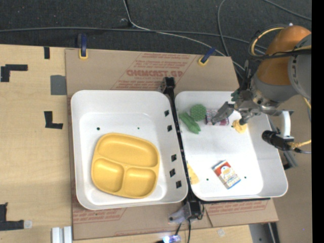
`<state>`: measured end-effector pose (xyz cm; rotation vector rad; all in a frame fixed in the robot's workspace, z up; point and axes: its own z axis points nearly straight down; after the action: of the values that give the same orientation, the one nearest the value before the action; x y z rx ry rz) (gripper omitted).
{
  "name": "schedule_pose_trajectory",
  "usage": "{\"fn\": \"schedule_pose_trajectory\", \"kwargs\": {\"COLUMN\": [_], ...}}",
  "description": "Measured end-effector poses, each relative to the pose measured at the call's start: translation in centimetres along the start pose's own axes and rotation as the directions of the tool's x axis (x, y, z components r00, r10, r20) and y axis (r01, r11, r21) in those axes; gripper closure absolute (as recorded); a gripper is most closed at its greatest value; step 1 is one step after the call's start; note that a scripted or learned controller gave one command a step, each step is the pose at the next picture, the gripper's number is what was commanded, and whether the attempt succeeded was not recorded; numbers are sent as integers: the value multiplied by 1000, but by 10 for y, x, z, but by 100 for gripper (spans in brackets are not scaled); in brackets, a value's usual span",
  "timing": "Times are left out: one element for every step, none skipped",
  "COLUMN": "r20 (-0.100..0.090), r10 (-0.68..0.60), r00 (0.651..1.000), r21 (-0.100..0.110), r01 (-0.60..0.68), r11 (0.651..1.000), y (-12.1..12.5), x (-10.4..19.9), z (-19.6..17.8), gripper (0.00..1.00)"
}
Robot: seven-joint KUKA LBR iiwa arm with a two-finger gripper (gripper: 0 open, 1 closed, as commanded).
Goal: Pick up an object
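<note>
- The gripper point(229, 116) hangs over the far side of the right white bin point(268, 189), with its two fingers spread apart and nothing between them.
- A small pink thing point(209, 117) lies right by its left finger.
- A bumpy green toy point(194, 117) lies just past that, farther from the gripper.
- A small yellow piece point(239, 127) sits by the other finger.
- A small red and white card point(226, 174) lies well away, nearer the front.
- A yellow plastic plate with three parts point(125, 164) sits in the left white bin point(83, 105).
</note>
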<state>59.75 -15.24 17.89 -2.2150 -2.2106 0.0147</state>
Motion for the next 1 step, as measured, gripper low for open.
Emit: {"fn": "schedule_pose_trajectory", "kwargs": {"r20": [2], "r10": [-3], "r00": [1000], "r21": [-13], "r01": [3], "r11": [1000], "y": [3], "x": [0], "z": [-8], "gripper": [0]}}
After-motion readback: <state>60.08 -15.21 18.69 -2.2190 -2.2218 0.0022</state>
